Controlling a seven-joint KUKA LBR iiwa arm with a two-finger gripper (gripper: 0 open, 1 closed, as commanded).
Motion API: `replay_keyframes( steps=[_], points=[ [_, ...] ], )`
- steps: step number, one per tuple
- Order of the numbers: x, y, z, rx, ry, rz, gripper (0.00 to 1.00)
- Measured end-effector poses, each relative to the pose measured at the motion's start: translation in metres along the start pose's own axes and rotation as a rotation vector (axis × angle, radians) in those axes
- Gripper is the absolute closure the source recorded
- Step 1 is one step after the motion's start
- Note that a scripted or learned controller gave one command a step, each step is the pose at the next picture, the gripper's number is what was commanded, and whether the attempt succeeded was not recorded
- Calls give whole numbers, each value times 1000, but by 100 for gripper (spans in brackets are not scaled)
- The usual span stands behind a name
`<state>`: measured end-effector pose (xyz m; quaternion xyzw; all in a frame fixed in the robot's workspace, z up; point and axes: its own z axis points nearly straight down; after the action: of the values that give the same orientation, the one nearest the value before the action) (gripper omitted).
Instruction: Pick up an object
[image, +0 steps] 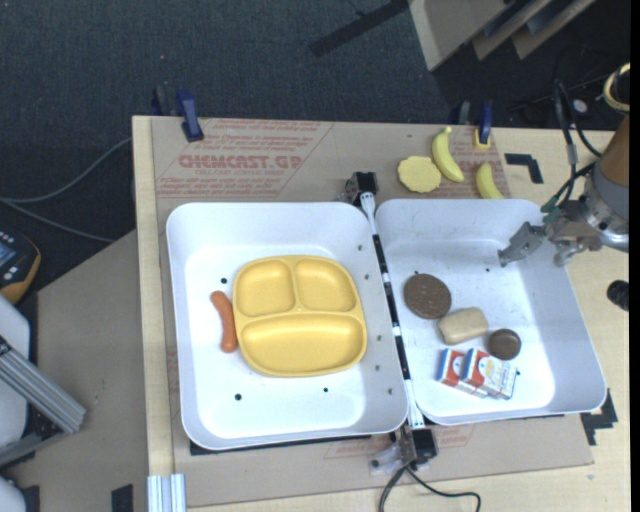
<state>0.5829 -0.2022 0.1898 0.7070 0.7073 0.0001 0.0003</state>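
My gripper hangs over the upper right part of the right bin, fingers spread open with nothing between them. Below and to its left in that bin lie a round brown cookie, a tan bread-like piece, a small dark brown disc and a red, white and blue packet. The gripper is well apart from all of them. In the left bin sits a yellow divided plate with an orange sausage beside its left edge.
On the bench behind the right bin lie a yellow round piece and two small bananas. Blue clamps stand at the bench's far edge. Cables hang near the arm at the upper right.
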Motion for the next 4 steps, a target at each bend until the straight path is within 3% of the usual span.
replay_keyframes(
  steps=[1,2,3,4],
  points=[
    [91,-16,70,9,6,-7,0],
    [100,-68,108,9,4,1,0],
    [102,-9,105,-4,-1,-3,0],
    [82,23,105,-4,-2,-1,0]
  ],
)
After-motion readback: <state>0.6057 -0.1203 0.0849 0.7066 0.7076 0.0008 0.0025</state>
